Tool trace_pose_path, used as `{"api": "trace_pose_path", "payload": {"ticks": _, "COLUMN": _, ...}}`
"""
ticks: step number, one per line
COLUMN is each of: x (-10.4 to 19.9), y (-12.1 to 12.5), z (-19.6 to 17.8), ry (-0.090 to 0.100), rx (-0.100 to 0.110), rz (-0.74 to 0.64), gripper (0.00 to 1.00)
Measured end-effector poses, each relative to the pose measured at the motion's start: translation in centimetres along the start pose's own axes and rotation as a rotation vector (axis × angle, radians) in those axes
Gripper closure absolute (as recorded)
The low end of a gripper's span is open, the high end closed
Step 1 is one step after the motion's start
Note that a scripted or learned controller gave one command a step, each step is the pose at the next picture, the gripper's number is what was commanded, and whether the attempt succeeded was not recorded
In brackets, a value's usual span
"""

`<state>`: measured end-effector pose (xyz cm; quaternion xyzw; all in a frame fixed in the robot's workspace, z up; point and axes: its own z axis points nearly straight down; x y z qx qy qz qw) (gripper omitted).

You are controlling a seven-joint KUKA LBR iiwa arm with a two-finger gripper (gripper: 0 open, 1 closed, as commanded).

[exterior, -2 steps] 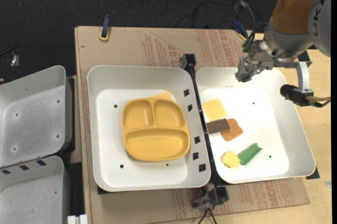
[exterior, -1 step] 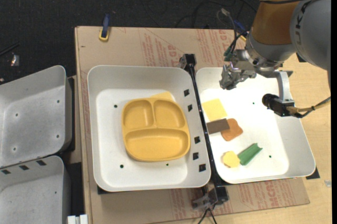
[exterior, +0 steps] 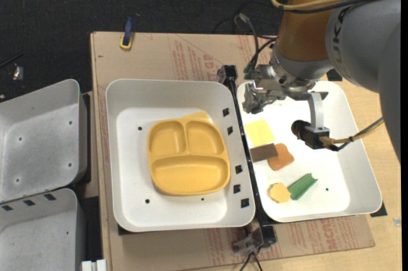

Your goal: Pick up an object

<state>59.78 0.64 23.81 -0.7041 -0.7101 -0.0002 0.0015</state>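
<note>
My gripper (exterior: 258,96) hangs over the far-left corner of the right bin (exterior: 357,155); I cannot tell its state from here, and nothing shows in its grasp. At six o'clock from it lies a pale yellow block (exterior: 259,132), then a brown block (exterior: 262,152) touching an orange piece (exterior: 281,158). Farther toward five o'clock sit a green block (exterior: 301,185) and a small yellow piece (exterior: 278,192). A yellow divided tray (exterior: 189,157) fills the left bin (exterior: 127,136), at eight o'clock. I judge this the approach step; next I would centre over the yellow block and descend.

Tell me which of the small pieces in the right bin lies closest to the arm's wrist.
The pale yellow square. It lies at the top of the cluster, just under the wrist, while the brown block, orange piece and green piece sit lower.
</note>
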Motion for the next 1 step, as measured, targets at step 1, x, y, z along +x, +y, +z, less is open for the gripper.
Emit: {"api": "trace_pose_path", "payload": {"ticks": 1, "x": 5.34, "y": -1.30, "z": 1.38, "ry": 0.000, "rx": 0.001, "rz": 0.001, "gripper": 1.00}}
